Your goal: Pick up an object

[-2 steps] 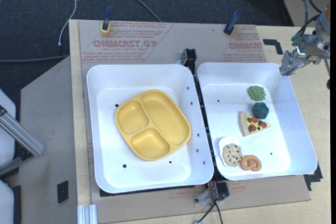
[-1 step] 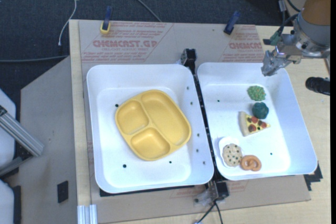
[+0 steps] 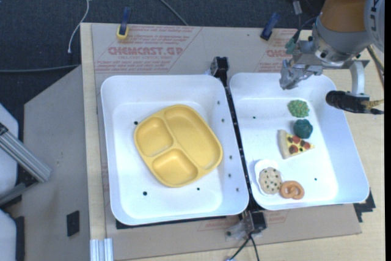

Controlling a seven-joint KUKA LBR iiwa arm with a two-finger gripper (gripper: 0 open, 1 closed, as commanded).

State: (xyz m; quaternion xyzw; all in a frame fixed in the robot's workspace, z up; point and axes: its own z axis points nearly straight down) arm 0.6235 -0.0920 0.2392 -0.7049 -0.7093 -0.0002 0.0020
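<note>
Watching the gripper (image 3: pixel 295 77) hanging over the far end of the right bin (image 3: pixel 333 162), just beyond the green broccoli piece (image 3: pixel 298 108). Not managing to tell from this slant whether it is set wide or narrow; seeing nothing carried under it.

Finding the likely targets lying in a loose line down the right bin: the broccoli piece farthest, then a dark teal lump (image 3: pixel 303 128) just nearer, almost touching it, then a pizza slice (image 3: pixel 294 145), and at the near left a cookie (image 3: pixel 269 180) and a pretzel ring (image 3: pixel 292 190) side by side. Noting a yellow divided tray (image 3: pixel 177 145) lying alone in the left bin (image 3: pixel 122 125), well apart from the arm.

Judging the risks from here:
- Coming down between the broccoli piece and the teal lump and pinching both, or nudging one aside and closing on air, given how close together they are lying.
- Descending where the gripper is hanging now and striking the bin's far wall or bare floor, missing everything.
- Trying the pizza slice or the cookie and skidding over the top, both looking flat and low against the floor.
- Squeezing a rounded piece off-centre and squirting it sideways toward the bin wall.
</note>
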